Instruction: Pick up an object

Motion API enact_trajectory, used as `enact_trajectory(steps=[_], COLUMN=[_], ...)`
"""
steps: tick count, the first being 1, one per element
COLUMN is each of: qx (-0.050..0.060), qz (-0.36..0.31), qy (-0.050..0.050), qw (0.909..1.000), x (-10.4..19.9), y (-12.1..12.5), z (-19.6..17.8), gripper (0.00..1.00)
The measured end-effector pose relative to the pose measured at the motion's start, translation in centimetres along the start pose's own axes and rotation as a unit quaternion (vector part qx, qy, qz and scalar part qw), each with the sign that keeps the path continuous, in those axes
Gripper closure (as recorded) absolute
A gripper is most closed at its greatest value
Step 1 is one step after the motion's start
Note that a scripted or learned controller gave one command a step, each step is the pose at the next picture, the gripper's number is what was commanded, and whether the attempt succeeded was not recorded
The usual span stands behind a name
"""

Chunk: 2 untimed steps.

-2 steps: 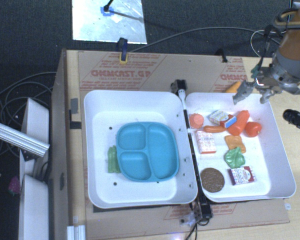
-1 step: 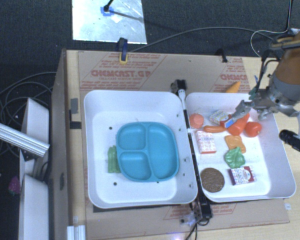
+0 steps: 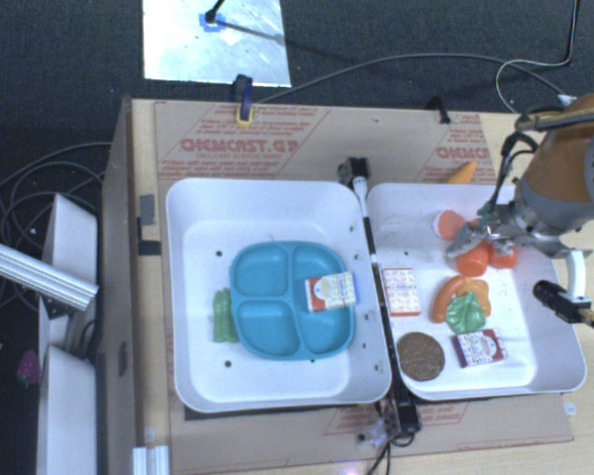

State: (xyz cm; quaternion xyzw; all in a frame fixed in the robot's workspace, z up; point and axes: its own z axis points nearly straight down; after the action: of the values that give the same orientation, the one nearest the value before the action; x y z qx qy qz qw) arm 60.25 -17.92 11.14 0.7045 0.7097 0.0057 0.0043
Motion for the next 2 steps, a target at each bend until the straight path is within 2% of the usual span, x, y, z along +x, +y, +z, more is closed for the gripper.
enact_trajectory(steps=[1, 2], qx=[0.007, 0.007], qz=[0.003, 0.003], qy=[-0.001, -0.001], qw=[1.0000, 1.0000], x=[0.8, 3.3], y=[-3.3, -7.9], z=[2.7, 2.6], gripper=[0.00, 0.00])
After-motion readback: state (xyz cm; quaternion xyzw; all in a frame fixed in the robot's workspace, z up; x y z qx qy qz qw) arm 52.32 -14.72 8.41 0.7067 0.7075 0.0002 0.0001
